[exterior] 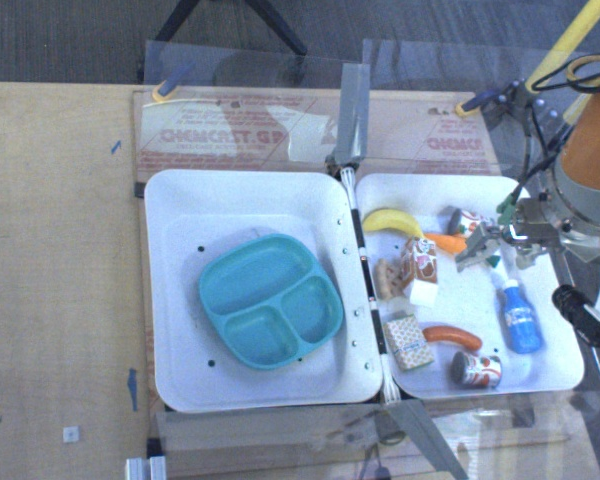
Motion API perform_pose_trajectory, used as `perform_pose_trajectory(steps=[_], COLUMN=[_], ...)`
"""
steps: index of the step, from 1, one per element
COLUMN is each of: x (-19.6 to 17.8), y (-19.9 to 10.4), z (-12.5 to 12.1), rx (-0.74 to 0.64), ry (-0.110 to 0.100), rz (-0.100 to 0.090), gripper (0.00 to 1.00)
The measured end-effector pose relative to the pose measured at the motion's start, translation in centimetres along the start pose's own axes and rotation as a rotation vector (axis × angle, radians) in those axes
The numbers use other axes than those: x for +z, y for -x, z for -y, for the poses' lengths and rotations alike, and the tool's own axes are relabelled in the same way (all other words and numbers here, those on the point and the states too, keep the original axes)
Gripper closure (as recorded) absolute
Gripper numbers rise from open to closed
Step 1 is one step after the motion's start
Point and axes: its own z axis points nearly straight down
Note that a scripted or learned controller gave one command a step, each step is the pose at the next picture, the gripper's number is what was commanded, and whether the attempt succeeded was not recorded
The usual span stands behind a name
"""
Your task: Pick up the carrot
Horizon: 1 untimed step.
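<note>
Gripper (pixel 477 245) at 1 carrot (pixel 448 243), grip state unclear | 2 cans | 1 banana (pixel 392 222) | 1 bottle (pixel 520 320)

Grey arm (pixel 558 218), orange band, black cables, metal claw (pixel 477 248)

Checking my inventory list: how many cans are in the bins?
2, both in the right bin: one can at the near edge beside the sausage, one can at the far side by the carrot. The gripper may hide more.
</note>
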Motion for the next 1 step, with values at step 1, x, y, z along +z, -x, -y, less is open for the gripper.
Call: perform_pose_trajectory(steps=[1], x=[13.28], y=[2.43], z=[-1.60], rx=[0.079], ry=[0.001], rz=[0.000], gripper=[0.00])
